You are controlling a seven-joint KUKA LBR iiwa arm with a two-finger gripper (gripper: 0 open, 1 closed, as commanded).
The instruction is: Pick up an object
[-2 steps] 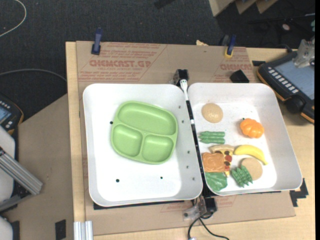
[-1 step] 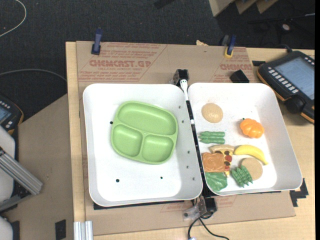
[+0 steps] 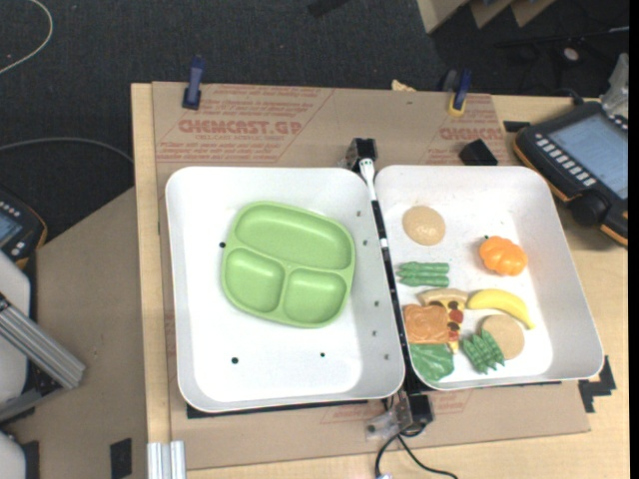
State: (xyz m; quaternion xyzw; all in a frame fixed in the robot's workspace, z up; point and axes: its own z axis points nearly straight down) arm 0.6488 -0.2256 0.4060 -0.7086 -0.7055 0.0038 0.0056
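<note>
The right white bin (image 3: 539, 203) holds several toy foods. A tan round piece (image 3: 424, 225) lies near its back left. An orange pumpkin-like piece (image 3: 501, 255) sits to the right of it. Green beans (image 3: 423, 272) lie by the left wall. A yellow banana (image 3: 501, 304) rests above a tan cookie (image 3: 507, 337). A pizza slice (image 3: 442, 301), an orange-brown piece (image 3: 427, 325), a green leaf (image 3: 432, 360) and a dark green piece (image 3: 483, 351) crowd the front left.
The left white bin (image 3: 200, 357) holds a green three-compartment plate (image 3: 288, 262). A black teach pendant (image 3: 584, 158) lies at the right bench edge. Blue clamps (image 3: 193, 84) (image 3: 459, 90) grip the cardboard's back edge.
</note>
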